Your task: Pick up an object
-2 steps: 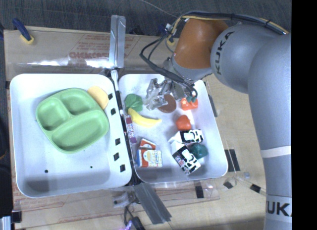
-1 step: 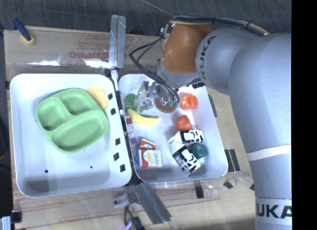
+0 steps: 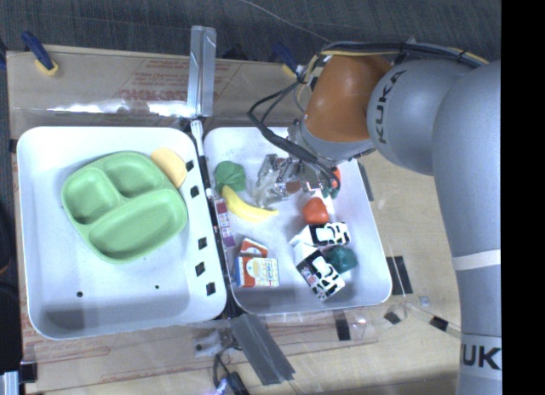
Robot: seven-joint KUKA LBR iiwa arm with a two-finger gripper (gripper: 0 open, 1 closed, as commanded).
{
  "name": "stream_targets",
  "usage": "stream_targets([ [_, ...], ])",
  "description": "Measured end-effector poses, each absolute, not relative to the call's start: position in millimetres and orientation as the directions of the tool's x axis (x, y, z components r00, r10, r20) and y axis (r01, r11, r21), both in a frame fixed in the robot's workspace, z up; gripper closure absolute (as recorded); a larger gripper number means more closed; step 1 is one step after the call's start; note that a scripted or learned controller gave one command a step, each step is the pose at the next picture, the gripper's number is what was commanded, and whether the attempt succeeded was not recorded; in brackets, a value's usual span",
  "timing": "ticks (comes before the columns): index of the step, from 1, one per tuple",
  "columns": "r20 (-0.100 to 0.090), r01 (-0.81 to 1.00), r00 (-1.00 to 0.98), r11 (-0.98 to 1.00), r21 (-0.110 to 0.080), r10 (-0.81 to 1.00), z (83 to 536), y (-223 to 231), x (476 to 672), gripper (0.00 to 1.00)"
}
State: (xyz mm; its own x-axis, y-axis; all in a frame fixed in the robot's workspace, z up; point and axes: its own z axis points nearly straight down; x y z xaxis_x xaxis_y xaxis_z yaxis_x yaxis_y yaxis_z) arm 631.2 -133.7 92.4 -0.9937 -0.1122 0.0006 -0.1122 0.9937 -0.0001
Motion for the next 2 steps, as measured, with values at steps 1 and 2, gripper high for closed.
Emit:
stream_targets([
  [1, 0.001, -0.516, -0.857, 0.857, 0.0, -0.516, 92, -212, 600.7, 1.0],
  [2, -0.006, -0.538, -0.843, 0.843, -0.002, -0.538, 94, -137, 659.7, 1.0],
])
